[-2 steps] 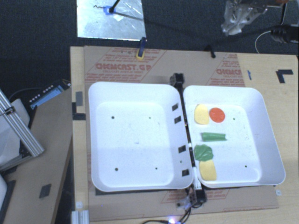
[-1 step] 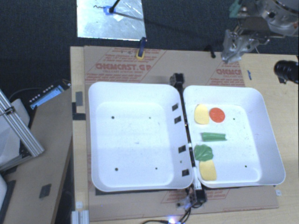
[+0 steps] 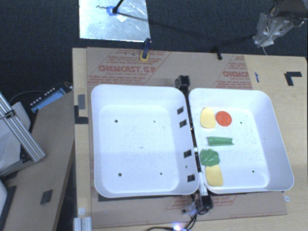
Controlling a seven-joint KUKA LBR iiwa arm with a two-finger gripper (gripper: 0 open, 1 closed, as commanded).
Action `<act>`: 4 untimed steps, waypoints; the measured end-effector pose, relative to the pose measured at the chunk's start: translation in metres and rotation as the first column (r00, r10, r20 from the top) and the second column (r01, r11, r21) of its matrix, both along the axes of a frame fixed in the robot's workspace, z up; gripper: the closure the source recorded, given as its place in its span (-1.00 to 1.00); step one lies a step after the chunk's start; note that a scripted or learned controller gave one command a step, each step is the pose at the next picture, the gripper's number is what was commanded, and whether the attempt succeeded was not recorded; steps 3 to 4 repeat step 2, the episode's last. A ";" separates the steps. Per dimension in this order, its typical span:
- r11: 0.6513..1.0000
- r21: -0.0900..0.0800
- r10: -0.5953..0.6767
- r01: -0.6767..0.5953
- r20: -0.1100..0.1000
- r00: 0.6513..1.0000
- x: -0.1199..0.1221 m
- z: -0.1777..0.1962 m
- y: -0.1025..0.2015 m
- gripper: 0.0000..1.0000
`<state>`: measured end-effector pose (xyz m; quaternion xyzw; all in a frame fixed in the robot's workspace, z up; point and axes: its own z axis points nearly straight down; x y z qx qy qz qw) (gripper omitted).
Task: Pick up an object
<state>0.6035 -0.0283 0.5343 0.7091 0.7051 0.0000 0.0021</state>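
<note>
The right shallow white plastic bin [image 3: 274, 129] holds five small things, all in its left half. A pale yellow rounded piece [image 3: 208, 118] lies near the top, its long axis running from the far side to the near side of the bin. Just beside it, on the right, is a flat red-orange round disc [image 3: 223, 118] — being round, it points in no direction. Below these two, a narrow dark green strip [image 3: 220, 140] lies with its long axis across the bin, left to right. Lower down, a wider green leaf-shaped piece [image 3: 209, 157] sits close to the left wall, and a second yellow oblong piece [image 3: 214, 176] is touching it on its near side, its long axis from far to near. All five things look flat and smooth and lie directly on the bin floor.

The hand [image 3: 269, 30] is in the upper right corner of the view, above the dark floor beyond the far edge of the surface [image 3: 159, 66], well apart from both bins. It looks grey and metallic, and it is tilted down and to the left. It is small and blurred, so I cannot tell its state, and nothing can be seen in it.

The left shallow white plastic bin [image 3: 106, 105] stands touching the right one — black clips [image 3: 183, 124] sit along their shared edge.
</note>
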 end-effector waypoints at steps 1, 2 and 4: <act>1.000 0.003 0.005 -0.005 -0.001 1.000 -0.073 0.001 -0.016 1.00; 1.000 0.003 0.010 -0.010 0.000 1.000 -0.119 0.001 -0.009 1.00; 1.000 0.003 0.010 -0.010 0.000 1.000 -0.119 0.001 -0.009 1.00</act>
